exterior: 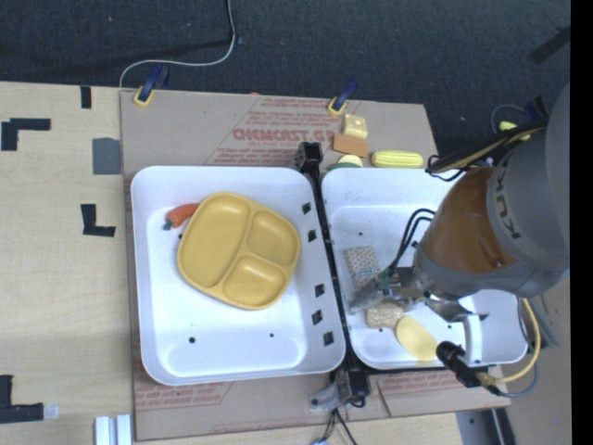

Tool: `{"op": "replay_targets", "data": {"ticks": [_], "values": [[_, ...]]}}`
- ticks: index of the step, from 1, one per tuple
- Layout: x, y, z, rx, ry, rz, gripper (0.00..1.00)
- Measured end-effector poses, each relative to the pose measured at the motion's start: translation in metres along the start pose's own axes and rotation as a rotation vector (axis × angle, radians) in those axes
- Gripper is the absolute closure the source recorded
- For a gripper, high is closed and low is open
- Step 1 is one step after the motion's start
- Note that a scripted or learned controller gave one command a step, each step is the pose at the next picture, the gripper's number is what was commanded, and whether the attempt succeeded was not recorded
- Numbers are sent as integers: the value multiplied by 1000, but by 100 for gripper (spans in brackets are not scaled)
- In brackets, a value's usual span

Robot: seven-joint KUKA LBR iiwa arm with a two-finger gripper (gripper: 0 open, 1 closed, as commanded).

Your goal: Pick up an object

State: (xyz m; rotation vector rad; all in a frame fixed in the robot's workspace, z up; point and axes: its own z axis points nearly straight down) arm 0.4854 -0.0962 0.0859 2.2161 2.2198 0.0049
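My gripper [382, 290] is low in the right bin [371, 213], near its front left part, under the grey arm with the orange band [473, 230]. Right by it lie a speckled grey block [361, 262] just behind, a tan lumpy piece [383, 316] just in front, and a pale yellow oval object [417, 338] towards the front. The gripper touches or nearly touches the tan piece; I cannot tell which. The arm hides much of the right bin's right half.
The left bin [157, 276] holds a yellow divided plate [239, 250] and an orange carrot-like item [181, 214] at its back left. Behind the right bin, on the cardboard, sit a tan block [352, 137], a pale green item [347, 162] and a yellow corn cob [397, 159].
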Motion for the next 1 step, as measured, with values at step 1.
{"op": "replay_targets", "data": {"ticks": [1], "values": [[-1,0,-10,1,0,1,100]]}}
